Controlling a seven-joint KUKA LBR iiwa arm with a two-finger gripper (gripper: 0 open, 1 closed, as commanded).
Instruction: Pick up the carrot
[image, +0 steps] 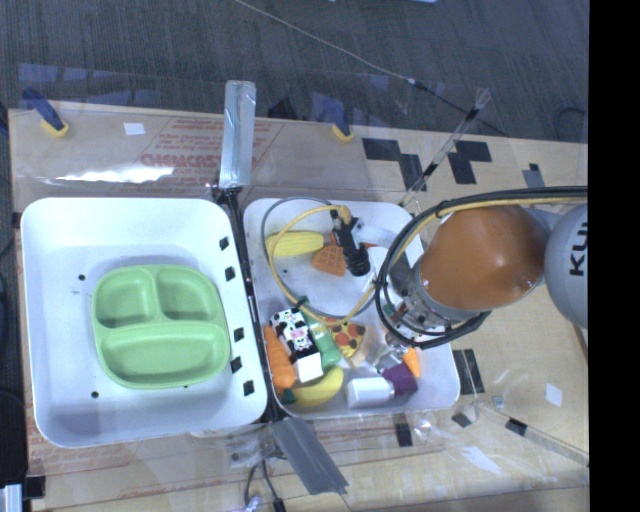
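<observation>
The carrot (280, 360), a short orange stick, lies along the left wall of the right bin (262, 225), near its front corner. My gripper (398, 343) reaches down into the front right part of the same bin, under the orange wrist band. It stands to the right of the carrot, with several toys between them. A small orange piece (410, 361) and a purple toy (400, 379) sit right by the gripper's tip.
Beside the carrot are a cow-patterned block (291, 328), a green piece (327, 346), a yellow fruit (318, 388), a pizza slice (349, 338) and a white block (368, 390). A yellow corn (298, 243) and a waffle piece (328, 262) lie farther back. The left bin (45, 300) holds a green divided plate (158, 325).
</observation>
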